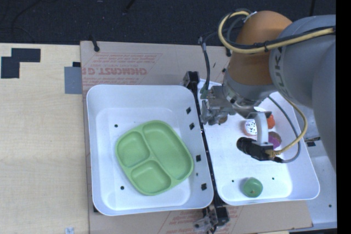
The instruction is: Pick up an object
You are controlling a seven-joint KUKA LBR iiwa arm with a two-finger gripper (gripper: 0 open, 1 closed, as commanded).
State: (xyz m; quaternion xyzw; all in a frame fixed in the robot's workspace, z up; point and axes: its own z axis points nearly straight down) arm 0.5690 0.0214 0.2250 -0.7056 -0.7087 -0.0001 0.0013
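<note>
Objects for picking lie in the right bin (307,183) — green piece (253,187), white die (250,128), purple item (273,140) — none lifted, as the gripper (213,112) hangs near the bin's left wall, its claw's state impossible to tell.

Pale wooden bench (38,145) bearing cardboard sheet (137,63) under two white bins (104,101).

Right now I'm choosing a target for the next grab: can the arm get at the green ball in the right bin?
Probably yes. The green ball lies alone near the right bin's front wall, with bare floor around it and nothing over it. The pincer sits in the same bin, farther back.
</note>
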